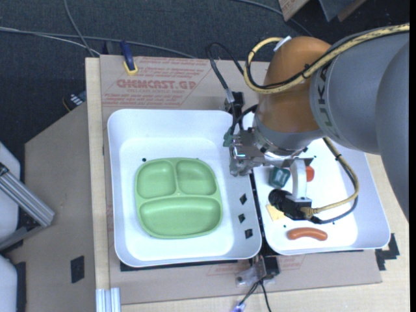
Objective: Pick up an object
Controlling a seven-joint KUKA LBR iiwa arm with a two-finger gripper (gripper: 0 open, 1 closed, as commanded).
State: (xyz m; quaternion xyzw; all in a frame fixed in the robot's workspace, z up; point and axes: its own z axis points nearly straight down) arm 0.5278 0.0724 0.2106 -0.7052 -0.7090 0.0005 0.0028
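My gripper point(286, 174) hangs below the orange-banded wrist, low over the left part of the right bin point(367, 203). A small teal object point(279, 176) sits right at the gripper's tip; whether it is held is unclear. A small red piece point(310, 172) lies just to the right of it. In front of the gripper lie a black object point(288, 203) and a yellow piece point(275, 214). An orange-red sausage point(305, 234) rests near the bin's front edge.
The left bin point(120, 174) holds a green divided plate point(179, 197). The grey arm point(364, 90) covers the right bin's back half. A black and yellow cable point(344, 197) loops over the right bin's floor. Cardboard point(162, 80) lies behind the bins.
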